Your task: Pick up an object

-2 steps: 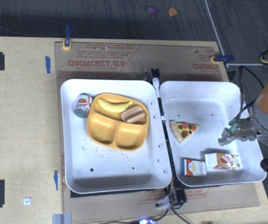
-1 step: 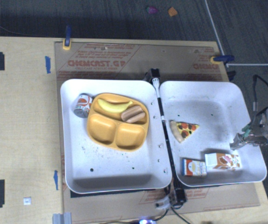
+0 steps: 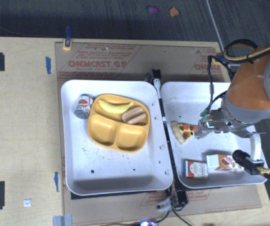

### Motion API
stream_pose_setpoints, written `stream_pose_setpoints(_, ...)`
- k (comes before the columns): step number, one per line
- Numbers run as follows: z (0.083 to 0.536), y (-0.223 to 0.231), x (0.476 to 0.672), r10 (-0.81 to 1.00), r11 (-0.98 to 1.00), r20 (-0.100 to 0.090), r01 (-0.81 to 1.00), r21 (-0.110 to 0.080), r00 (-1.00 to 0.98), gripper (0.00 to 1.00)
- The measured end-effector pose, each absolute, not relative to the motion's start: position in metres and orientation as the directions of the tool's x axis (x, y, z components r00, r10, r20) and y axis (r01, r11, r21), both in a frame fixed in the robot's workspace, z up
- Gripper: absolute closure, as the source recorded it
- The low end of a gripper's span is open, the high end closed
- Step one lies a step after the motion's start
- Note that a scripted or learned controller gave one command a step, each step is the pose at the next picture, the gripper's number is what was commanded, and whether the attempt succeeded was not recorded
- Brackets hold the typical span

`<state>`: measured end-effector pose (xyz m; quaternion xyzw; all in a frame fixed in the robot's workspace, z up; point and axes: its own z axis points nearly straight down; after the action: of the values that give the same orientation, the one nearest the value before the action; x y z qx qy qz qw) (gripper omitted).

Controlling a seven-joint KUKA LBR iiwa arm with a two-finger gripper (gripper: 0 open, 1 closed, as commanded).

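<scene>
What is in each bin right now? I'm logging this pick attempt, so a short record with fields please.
left bin: yellow divided tray holding a banana and a hot dog; a can beside the tray
right bin: pizza slice, two small cartons
gripper: low in the right bin, right next to the pizza slice
grasp: cannot tell

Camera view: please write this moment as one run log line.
gripper: right bin, beside pizza slice | fingers: cannot tell | carton: lying near front | yellow tray: left bin
</scene>
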<state>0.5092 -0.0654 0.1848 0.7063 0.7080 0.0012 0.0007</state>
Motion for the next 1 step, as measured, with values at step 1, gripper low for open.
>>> stream_pose_setpoints(1,0.1848,-0.0666,0.5089,1.0,0.001,-0.001,1.0,0.002,-0.001,0.0)
